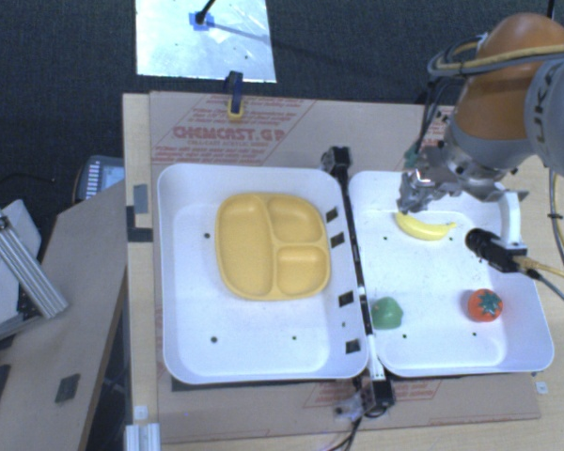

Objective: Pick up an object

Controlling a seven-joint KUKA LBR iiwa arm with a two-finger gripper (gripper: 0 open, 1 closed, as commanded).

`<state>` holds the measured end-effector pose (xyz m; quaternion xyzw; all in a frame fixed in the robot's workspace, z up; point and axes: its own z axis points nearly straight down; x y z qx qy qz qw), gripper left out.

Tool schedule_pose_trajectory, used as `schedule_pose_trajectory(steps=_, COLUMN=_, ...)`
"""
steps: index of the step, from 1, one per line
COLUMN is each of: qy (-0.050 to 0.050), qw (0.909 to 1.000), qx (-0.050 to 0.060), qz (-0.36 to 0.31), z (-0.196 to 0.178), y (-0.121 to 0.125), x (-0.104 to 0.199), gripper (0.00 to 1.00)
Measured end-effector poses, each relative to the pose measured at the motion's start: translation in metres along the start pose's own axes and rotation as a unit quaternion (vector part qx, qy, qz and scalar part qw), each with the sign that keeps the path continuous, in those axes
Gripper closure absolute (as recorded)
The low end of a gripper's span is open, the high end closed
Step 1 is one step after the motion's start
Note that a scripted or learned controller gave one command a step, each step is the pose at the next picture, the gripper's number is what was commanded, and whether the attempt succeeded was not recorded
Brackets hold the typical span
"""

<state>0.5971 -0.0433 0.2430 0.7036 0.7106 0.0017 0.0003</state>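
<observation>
Red lettering on the cardboard (230,132) read "CHEMCAST GP". The gripper (415,195) hung just above the banana (426,225) in the right bin (522,346); I cannot tell its state.

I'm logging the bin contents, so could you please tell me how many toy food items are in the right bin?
3: a banana just below the gripper, a green piece near the divider, and a tomato toward the right; the arm may hide more.
</observation>
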Motion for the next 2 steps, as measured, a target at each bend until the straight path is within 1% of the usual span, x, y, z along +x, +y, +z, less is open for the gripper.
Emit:
schedule_pose_trajectory(steps=1, qy=0.000, qw=1.0000, qx=0.000, qz=0.000, z=-0.003, y=0.005, x=0.058, gripper=1.00)
schedule_pose_trajectory(steps=2, qy=0.000, qw=1.0000, qx=0.000, qz=0.000, z=0.004, y=0.012, x=0.110, gripper=1.00)
